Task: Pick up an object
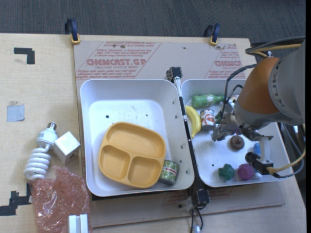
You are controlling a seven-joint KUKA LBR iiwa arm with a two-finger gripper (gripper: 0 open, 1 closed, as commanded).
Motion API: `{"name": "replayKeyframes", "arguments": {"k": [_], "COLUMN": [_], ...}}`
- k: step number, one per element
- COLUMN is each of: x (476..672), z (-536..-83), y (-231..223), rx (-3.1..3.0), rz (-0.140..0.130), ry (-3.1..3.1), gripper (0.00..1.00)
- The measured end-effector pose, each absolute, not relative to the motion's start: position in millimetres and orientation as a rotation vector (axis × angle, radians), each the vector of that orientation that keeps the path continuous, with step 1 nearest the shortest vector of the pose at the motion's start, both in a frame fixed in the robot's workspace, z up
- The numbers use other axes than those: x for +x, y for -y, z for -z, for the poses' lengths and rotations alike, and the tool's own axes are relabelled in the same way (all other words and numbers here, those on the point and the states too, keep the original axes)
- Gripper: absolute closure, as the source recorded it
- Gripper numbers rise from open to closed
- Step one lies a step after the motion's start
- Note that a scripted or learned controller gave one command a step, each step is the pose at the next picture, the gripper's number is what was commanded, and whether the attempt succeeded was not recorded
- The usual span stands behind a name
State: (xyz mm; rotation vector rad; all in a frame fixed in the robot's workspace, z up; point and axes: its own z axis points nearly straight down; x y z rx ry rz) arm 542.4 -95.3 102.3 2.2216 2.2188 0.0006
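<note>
In the right bin (pixel 279 152), six small things lie loose: one green bottle (pixel 206 100) along the far wall, one yellow banana (pixel 194 120) against the left wall, one red-and-white can (pixel 208 118) just beside the banana, one brown doughnut-shaped piece (pixel 237 142) near the middle, and one green lump (pixel 226 172) and one magenta lump (pixel 245 171) side by side near the front wall. The gripper (pixel 219 133) hangs low over this bin, between the can and the brown piece, with nothing seen between its tips; whether they are spread or closed cannot be told from here. The grey arm (pixel 286 89) with its orange band (pixel 257 89) covers the bin's far right part, and dark cables (pixel 284 169) loop over its right rim. The left bin (pixel 92 130) holds one yellow three-part tray (pixel 131 152) and one small green-labelled tin (pixel 169 172) touching the tray's right corner. Both bins sit on one brown board (pixel 121 57) printed with red lettering, held at its far edge by two clamps (pixel 72 29). On the pale bench (pixel 34 23) to the left lie one spiral light bulb (pixel 40 154), one white cube (pixel 67 145) touching it, and one crumpled reddish bag (pixel 56 198). Grey carpet (pixel 146 4) runs beyond the bench.
</note>
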Motion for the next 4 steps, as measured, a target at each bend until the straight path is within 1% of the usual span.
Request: {"name": "replayKeyframes", "arguments": {"k": [1,2,3,4], "x": [542.4,543.2,509.2,509.2], "z": [-102,-112,-177,-177], "y": [95,96,163,163], "rx": [2.222,2.22,2.22,2.22], "rz": [-0.001,-0.002,0.0,0.0], "ry": [-2.218,-2.217,-2.22,-2.22], "gripper": [0.0,1.0,1.0,0.0]}}
